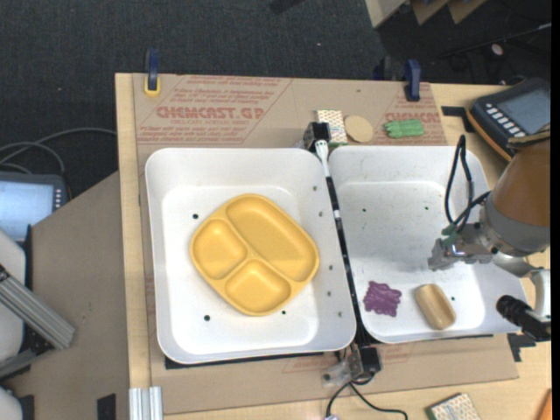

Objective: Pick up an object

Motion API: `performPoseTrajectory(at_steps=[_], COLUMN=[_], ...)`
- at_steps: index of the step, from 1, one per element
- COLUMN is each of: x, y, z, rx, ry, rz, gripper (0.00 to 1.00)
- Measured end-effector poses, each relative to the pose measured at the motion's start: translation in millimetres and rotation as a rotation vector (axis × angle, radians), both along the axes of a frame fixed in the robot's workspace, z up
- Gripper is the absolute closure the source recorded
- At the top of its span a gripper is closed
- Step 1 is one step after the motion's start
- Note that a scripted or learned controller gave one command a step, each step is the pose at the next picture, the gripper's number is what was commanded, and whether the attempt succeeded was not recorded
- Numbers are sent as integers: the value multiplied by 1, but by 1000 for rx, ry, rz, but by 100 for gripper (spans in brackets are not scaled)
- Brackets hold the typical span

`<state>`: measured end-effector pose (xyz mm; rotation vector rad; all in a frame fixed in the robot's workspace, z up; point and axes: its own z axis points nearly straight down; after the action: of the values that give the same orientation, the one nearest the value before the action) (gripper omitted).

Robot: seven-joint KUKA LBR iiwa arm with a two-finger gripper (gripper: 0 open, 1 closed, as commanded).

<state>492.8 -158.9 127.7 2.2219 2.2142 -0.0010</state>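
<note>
In the right bin, near its front edge, lie a small purple object and a tan loaf-shaped object, side by side and a little apart. My gripper hangs at the bin's right side, just behind and slightly right of the tan object, with bare bin floor under it. Nothing is seen held in it. The arm's grey body and orange band reach in from the right.
The left bin holds a yellow three-compartment plate. Behind the bins on the brown board lie a tan disc, a green object and a small patterned piece. A black cable loops over the right bin's far right.
</note>
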Motion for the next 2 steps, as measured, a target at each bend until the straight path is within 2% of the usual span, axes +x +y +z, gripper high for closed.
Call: performPoseTrajectory(at_steps=[1, 2], x=[15, 14], y=[62, 58], z=[-14, -13], rx=[7, 4], ry=[5, 4], rz=[9, 4], gripper=[100, 0])
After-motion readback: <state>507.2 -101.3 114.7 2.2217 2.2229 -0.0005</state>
